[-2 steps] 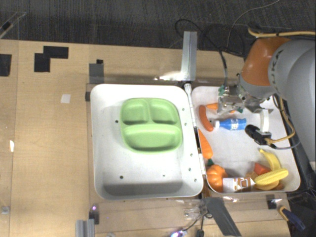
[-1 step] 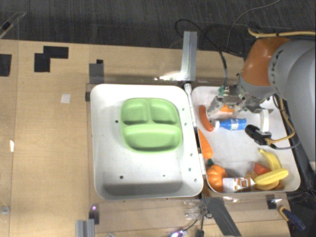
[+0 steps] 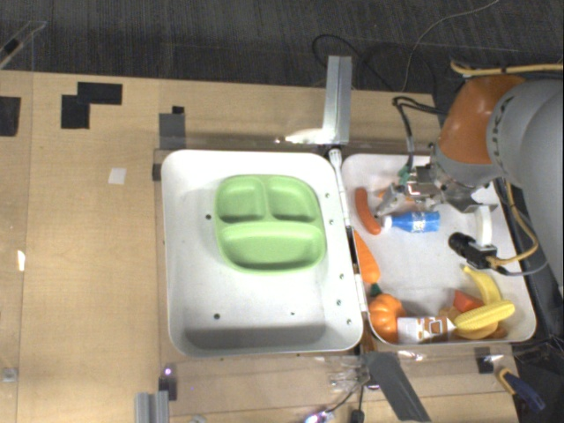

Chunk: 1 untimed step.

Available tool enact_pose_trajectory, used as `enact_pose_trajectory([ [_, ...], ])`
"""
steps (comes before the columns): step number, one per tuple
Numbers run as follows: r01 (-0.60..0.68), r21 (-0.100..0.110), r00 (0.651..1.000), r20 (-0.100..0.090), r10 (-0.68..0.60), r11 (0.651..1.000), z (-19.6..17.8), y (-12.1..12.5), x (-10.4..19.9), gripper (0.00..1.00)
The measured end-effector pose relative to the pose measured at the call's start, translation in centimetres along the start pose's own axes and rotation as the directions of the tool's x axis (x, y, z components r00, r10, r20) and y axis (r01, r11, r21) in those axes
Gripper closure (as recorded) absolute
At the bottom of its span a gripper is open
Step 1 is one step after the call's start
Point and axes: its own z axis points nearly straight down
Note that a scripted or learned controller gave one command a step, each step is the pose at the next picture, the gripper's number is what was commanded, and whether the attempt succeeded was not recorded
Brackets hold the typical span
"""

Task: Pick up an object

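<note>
- Closest to cam, along the near edge of the right bin (image 3: 423, 271): a small white bottle (image 3: 425, 329) w/ brown label lay on its side. A toy pumpkin (image 3: 385, 310) sat just left of it and the bananas (image 3: 485, 314) just right.
- Progress: nothing lifted yet, as far as the view showed. Every item lay on the bin floor. My read: approach stage only, w/ grasp + lift both left to do.
- The gripper (image 3: 411, 197) hung low over the far part of the right bin. Couldn't tell if it was released or clenched, as the angle was too cluttered. Nothing was visibly held.
- Probable target (a guess, since task names no specific obj): the blue tube (image 3: 416, 224). It lay on its side right by the gripper, on the cam side. A red sausage (image 3: 367, 211) lay near its left end.
- Counts, bins: 2. The left bin (image 3: 189, 236) held 1 green divided plate (image 3: 267, 221) w/ 3 compartments and no other obj.
- Counts, right bin:
  - 1 blue tube
  - 1 red sausage
  - 1 carrot (image 3: 366, 258), against the left wall
  - 1 toy pumpkin
  - 1 small white bottle
  - 2 bananas, apparently, one above the other
  - 1 small red piece (image 3: 464, 301) next to the bananas, too small to ID
- Approx 8 pickable items in total, all in the right bin.
</note>
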Motion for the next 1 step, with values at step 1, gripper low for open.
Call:
enact_pose_trajectory([
  [1, -0.005, 0.049, 1.000, -0.001, 0.006, 0.999, 0.35, 2.63, 0.72, 0.00],
])
